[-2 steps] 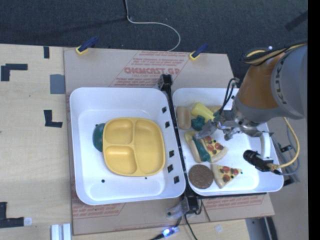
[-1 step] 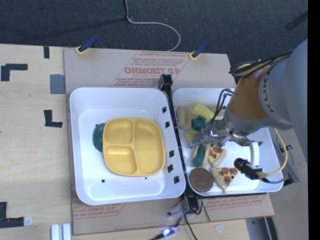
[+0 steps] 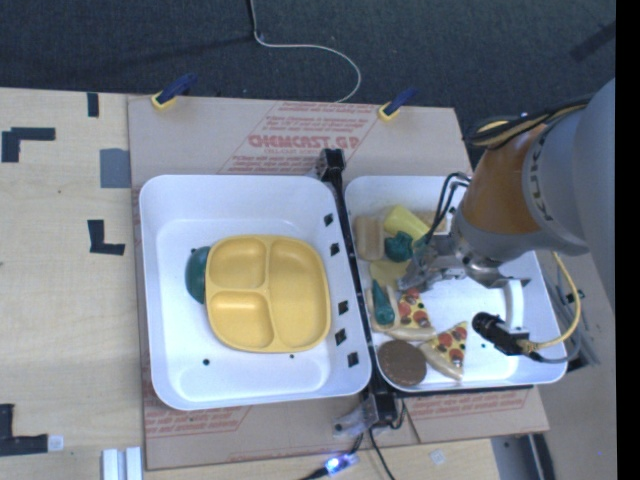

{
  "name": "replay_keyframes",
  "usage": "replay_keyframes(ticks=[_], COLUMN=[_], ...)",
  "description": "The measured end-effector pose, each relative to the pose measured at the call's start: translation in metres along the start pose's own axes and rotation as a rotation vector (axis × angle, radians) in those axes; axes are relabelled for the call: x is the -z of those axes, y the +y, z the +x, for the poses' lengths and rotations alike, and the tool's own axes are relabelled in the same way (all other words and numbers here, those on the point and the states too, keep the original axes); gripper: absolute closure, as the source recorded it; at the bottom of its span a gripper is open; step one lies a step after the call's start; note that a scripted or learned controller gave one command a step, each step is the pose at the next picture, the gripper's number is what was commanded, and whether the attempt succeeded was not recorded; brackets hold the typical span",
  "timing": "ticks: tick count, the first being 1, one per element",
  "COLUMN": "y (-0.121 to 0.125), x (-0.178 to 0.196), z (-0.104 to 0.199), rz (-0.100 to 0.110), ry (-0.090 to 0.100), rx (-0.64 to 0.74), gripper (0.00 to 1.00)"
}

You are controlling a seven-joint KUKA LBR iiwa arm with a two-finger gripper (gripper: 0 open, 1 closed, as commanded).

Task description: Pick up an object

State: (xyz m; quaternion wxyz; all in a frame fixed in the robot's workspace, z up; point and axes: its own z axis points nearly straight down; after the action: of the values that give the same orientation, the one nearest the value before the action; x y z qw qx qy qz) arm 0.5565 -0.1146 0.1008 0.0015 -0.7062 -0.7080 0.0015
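The right bin (image 3: 520, 368) holds a heap of toy food: a yellow block (image 3: 405, 217), a teal piece (image 3: 399, 247), a tan slab (image 3: 369, 236), a pizza slice (image 3: 411, 311) with red dots, a second slice (image 3: 448, 346) and a brown round cookie (image 3: 404, 364). My gripper (image 3: 425, 268) reaches down from the grey and orange arm (image 3: 505, 203) into the middle of this heap, just above the first pizza slice and right of the teal piece. Nothing visibly sits between its fingers.
In the left bin (image 3: 165, 208) lies a yellow divided plate (image 3: 268, 293) on top of a dark teal object (image 3: 196, 273). A black divider (image 3: 345, 258) runs between the bins. A black cable (image 3: 520, 343) hangs off the wrist over the right bin.
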Motion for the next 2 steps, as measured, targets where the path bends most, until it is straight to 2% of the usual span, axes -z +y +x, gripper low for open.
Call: replay_keyframes(ticks=[2], y=[-0.011], x=[0.091], z=[-0.004], rz=[-0.006], ry=[0.000], rx=[-0.001], gripper=[1.00])
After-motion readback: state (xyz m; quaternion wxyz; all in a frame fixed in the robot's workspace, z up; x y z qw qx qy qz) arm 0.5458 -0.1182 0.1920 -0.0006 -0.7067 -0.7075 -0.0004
